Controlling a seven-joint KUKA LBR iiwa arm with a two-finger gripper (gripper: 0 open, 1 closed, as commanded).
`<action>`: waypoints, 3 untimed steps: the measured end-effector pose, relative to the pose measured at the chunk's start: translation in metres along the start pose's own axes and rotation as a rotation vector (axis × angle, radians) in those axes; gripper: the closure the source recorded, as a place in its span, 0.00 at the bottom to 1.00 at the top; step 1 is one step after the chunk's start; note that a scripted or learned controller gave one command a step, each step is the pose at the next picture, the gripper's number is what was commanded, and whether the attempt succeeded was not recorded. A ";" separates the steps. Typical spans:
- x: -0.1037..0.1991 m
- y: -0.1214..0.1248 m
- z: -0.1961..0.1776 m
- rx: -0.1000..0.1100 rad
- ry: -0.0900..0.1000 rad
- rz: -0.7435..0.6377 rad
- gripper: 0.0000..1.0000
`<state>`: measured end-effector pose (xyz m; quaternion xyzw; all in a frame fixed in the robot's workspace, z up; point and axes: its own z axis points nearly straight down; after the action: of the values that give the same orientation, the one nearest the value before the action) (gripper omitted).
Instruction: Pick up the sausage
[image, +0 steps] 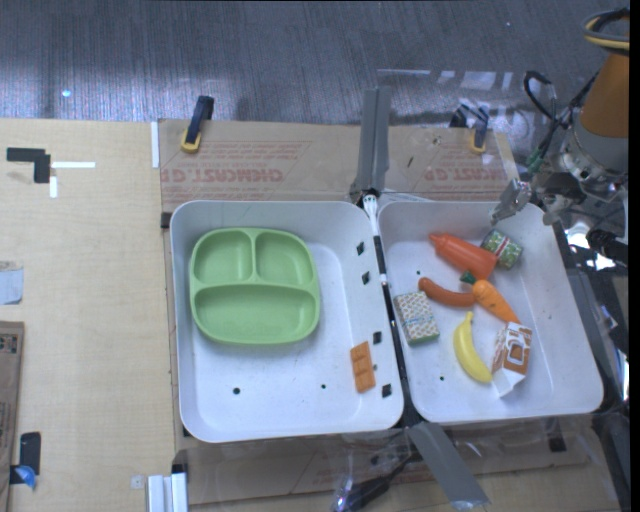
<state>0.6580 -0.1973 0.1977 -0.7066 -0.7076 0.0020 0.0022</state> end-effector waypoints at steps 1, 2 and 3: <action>0.036 0.006 0.086 -0.019 -0.003 -0.035 0.00; 0.101 0.002 0.108 -0.002 -0.001 -0.182 0.00; 0.087 -0.057 0.109 -0.003 -0.001 -0.560 0.00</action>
<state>0.6005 -0.1099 0.0889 -0.4834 -0.8754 0.0006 0.0014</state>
